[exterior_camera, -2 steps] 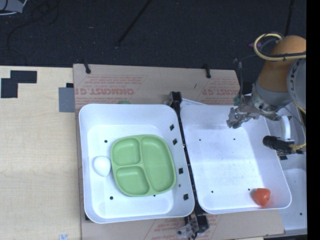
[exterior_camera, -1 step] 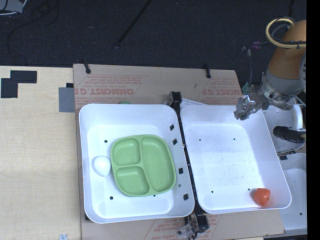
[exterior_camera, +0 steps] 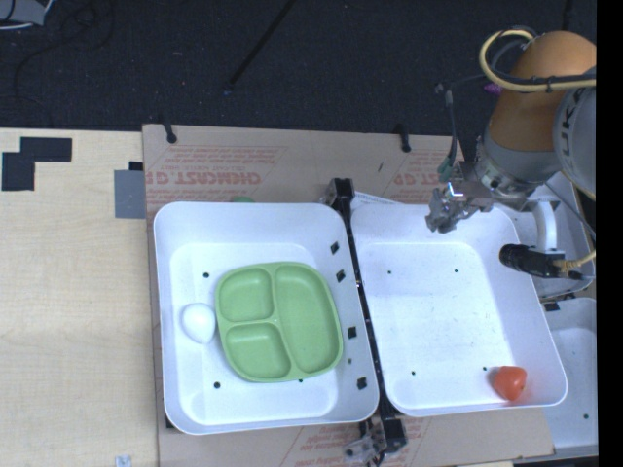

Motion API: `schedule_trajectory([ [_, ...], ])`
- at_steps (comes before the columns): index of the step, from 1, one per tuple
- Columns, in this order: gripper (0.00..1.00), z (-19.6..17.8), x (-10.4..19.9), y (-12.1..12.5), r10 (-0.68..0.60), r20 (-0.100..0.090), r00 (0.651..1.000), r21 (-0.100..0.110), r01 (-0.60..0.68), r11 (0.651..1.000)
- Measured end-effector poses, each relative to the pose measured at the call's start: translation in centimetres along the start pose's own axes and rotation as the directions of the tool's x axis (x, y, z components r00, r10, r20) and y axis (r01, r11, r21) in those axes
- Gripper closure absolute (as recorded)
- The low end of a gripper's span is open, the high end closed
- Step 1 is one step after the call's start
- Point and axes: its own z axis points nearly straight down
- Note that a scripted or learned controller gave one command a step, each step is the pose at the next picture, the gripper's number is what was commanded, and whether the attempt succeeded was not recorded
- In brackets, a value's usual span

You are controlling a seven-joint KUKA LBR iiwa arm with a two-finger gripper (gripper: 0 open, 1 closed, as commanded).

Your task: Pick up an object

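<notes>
The arm (exterior_camera: 540, 105) is cut off at the frame's right edge, and whether the gripper (exterior_camera: 443, 214) is open or shut cannot be told. It hovers over the right bin's (exterior_camera: 458, 261) far edge. An orange ball (exterior_camera: 508, 382) lies well apart, in that bin's near right corner.

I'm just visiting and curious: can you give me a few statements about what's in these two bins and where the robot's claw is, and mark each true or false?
1. The green divided plate lies in the left bin. True.
2. A white egg-like ball sits inside one of the plate's compartments. False: it lies beside the plate, to its left.
3. The orange object is in the right bin's near right corner. True.
4. The gripper is above the orange object. False: it is at the right bin's far edge.
</notes>
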Motion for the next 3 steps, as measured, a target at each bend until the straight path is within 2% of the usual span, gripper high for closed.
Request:
schedule_trajectory([
  [2,1.00,-1.8,10.9,-1.0,0.001,0.001,1.000,0.001,-0.001,1.000],
  [3,1.00,-0.2,16.1,-1.8,0.002,0.002,1.000,0.004,-0.002,1.000],
])
